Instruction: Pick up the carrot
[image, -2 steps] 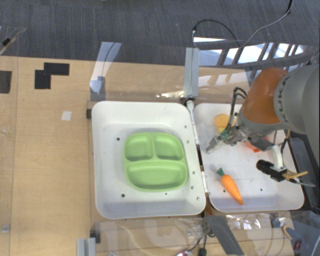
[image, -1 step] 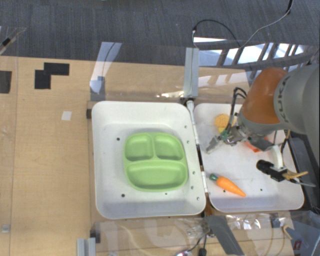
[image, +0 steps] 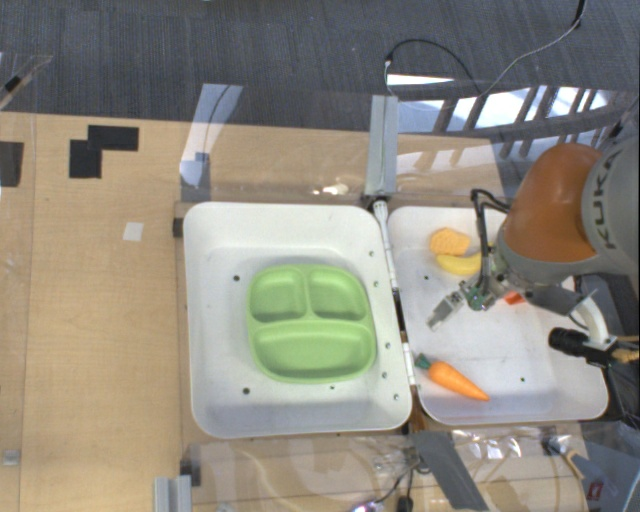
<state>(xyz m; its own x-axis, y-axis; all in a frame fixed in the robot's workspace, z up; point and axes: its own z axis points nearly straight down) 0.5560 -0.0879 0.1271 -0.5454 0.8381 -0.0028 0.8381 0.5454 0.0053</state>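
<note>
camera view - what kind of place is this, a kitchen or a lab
Most likely a robotics lab bench, not a kitchen: a KUKA arm reaches over two white bins, the food is toy-like (a carrot, a green divided plate), and loose cables run behind.

Two shallow white bins sit side by side at frame centre on the tan worktop (image: 90, 330). Left bin (image: 215, 400) holds a green divided plate (image: 311, 322), three compartments, lying flat near the bin's middle. Right bin (image: 540, 395): near its upper edge, a yellow banana (image: 459, 264) touching an orange-yellow item (image: 451, 241), possibly another toy fruit; identity unclear. Black block markings (image: 100, 148) on worktop, upper left. Dark carpet (image: 250, 45) across frame top.
</note>
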